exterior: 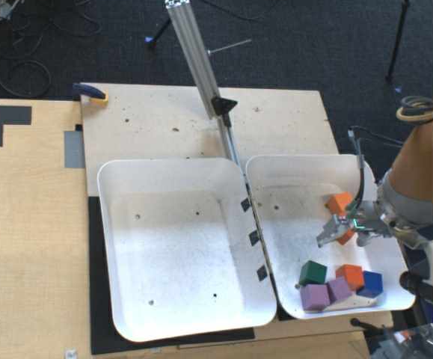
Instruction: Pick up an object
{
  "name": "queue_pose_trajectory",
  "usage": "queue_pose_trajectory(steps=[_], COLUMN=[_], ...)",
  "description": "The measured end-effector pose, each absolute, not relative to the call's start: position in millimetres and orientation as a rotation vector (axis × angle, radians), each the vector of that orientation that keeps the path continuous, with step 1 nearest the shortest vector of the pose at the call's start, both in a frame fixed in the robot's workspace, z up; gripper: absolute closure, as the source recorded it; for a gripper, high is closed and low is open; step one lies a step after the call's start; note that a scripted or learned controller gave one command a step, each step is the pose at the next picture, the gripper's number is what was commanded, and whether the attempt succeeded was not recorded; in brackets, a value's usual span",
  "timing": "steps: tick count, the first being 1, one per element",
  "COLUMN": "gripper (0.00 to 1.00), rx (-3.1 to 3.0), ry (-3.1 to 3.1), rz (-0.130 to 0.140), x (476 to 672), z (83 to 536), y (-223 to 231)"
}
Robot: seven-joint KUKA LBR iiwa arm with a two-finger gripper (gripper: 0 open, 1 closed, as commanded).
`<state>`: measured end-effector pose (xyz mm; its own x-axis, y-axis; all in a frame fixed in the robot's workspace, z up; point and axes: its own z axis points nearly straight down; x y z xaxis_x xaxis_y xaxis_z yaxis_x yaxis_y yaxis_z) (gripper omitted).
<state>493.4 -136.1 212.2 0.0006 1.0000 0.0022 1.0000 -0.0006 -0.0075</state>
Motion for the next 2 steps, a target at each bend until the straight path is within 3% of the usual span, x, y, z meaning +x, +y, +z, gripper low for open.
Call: queue_pose_trajectory(steps=[1,2], gripper=[0.0,0.0], rx=[-2.225,-2.218], ry=[-2.214,-2.214], rz=[0.002,0.006], x=[494.0,496.7], z=[213.9,168.6], y=[-137.2,-131.7])
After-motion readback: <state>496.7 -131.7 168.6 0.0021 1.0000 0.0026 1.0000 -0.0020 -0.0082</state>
